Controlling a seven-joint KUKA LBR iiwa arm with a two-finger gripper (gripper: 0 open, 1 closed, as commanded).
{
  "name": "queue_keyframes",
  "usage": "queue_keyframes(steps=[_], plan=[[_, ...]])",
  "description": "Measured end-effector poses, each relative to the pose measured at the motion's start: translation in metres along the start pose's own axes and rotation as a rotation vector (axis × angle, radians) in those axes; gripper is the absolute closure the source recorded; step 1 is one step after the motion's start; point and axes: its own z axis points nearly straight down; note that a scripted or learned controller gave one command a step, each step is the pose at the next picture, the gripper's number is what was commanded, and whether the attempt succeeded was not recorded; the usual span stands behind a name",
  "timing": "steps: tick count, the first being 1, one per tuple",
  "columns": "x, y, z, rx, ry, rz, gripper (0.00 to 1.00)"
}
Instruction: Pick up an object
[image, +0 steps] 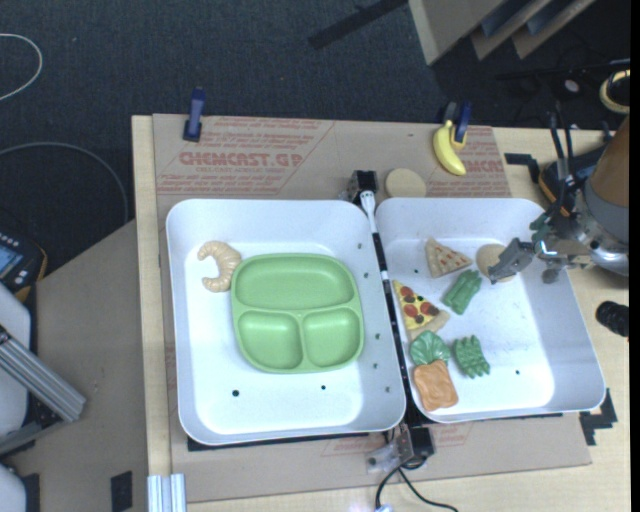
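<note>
Camera view: right white bin (560, 385) holds two pizza-slice toys, green vegetable pieces, an orange pineapple toy (435, 385) and a tan round piece (490, 258). The hand (510, 262) sits over that round piece; its opening cannot be told. Left bin: green divided plate (297, 310), tan croissant toy (218, 264).

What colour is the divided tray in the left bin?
Light green: the divided tray, seen clearly in the camera view.
</note>
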Motion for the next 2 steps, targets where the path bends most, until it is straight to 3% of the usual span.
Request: queue_keyframes(steps=[1,2], plan=[[0.105,-0.042,0.014,0.007,0.007,-0.010,0.00],[0.174,-0.025,-0.064,-0.009,0.003,-0.010,0.00]])
